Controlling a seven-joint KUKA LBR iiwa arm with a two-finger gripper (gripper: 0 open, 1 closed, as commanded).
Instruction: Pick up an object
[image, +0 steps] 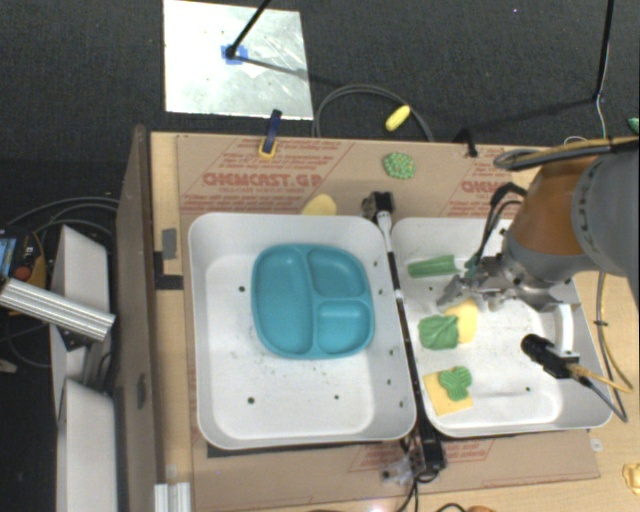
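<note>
A small yellow piece (466, 320) lies in the right bin (515, 375), touching a green leafy piece (436, 333). The gripper (465, 292) hangs just above it; whether it is open or closed cannot be told. A green stick (432, 266) lies near. The cardboard (250, 160) under the bins reads "CHEMCAST GP" in red.

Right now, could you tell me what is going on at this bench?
The robot arm reaches into the right bin, its gripper low between a green stick and a yellow piece beside a green leaf. I cannot tell whether it holds anything yet. The left bin holds a blue plate.
</note>
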